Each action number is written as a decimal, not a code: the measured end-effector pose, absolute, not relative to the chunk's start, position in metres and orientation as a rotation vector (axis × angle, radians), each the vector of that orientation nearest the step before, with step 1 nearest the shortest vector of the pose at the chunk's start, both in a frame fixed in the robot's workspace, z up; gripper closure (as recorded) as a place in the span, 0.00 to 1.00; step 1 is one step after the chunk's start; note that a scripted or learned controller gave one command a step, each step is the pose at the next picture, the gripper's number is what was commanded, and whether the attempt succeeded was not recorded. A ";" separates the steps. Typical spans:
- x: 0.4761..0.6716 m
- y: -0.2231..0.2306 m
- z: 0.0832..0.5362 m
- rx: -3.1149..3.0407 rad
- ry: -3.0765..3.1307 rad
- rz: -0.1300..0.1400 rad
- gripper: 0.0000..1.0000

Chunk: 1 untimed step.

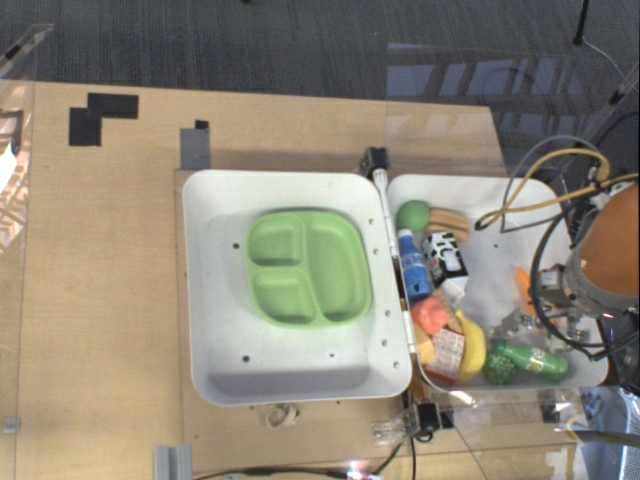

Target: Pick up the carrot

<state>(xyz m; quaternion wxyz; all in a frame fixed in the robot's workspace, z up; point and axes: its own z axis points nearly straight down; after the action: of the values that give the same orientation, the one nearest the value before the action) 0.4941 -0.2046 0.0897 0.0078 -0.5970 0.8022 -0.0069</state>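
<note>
The carrot (522, 281) shows as a small orange sliver at the right side of the right bin (490, 258), partly hidden by the arm's cables. My gripper (530, 325) hangs low over the bin's right front area, just in front of the carrot and above a green bottle (530, 359). Cables and metal parts of the wrist cover the gripper's tip. The arm's orange band (610, 248) sits at the right edge of the view.
The right bin also holds a green ball (412, 214), a blue bottle (412, 266), a black-and-white item (444, 256), a pink piece (432, 315), a banana (472, 346) and broccoli (499, 368). In the left bin (215, 268) lies a green divided plate (305, 268).
</note>
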 end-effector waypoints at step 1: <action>0.498 -0.176 0.092 -1.239 2.857 -0.027 0.00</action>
<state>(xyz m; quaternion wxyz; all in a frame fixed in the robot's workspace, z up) 0.4976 -0.1764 0.0916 0.0137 -0.3977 0.9174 -0.0087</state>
